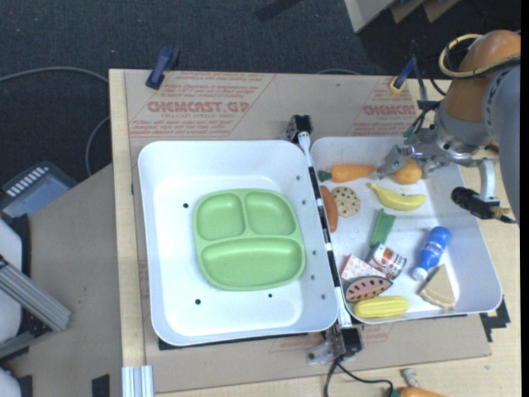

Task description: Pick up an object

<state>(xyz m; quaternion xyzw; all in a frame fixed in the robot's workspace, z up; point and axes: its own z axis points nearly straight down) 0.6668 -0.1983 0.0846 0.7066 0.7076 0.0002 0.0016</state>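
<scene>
Crowding the right white bin [488, 259] are a yellow plastic banana [397, 197], an orange toy carrot [350, 173], a speckled cookie [345, 201], a green stick [381, 227] and a blue bottle [432, 251], while the left white bin [165, 246] is holding a green divided plate [249, 239]. A small round orange toy fruit [407, 172] is sitting at the right bin's far edge, between carrot and banana, too round to show any long axis or heading. The grey gripper [402, 160] is hanging right over it, touching or nearly so; I cannot tell whether it is apart or clamped.
</scene>
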